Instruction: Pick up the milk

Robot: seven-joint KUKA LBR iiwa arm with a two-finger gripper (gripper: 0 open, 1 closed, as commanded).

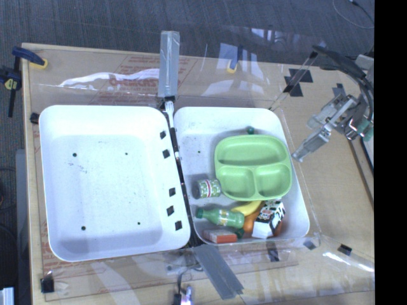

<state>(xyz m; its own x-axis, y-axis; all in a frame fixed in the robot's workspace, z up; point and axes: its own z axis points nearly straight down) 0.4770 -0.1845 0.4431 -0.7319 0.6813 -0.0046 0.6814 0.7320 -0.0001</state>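
The milk (269,220), a small white carton with black patches, lies in the right bin (191,132) at its front right corner. It rests against a banana (247,208) and an orange item (250,222). My gripper (304,149) hangs outside the right bin, just past its right wall and well behind the milk. It points down and to the left, with nothing seen in it.
A green divided plate (253,168) fills the middle of the right bin. A small can (208,187), a green bottle (222,218) and a red box (221,236) lie along the front left. The left bin (51,170) stands beside it. Cables (346,62) hang at the far right.
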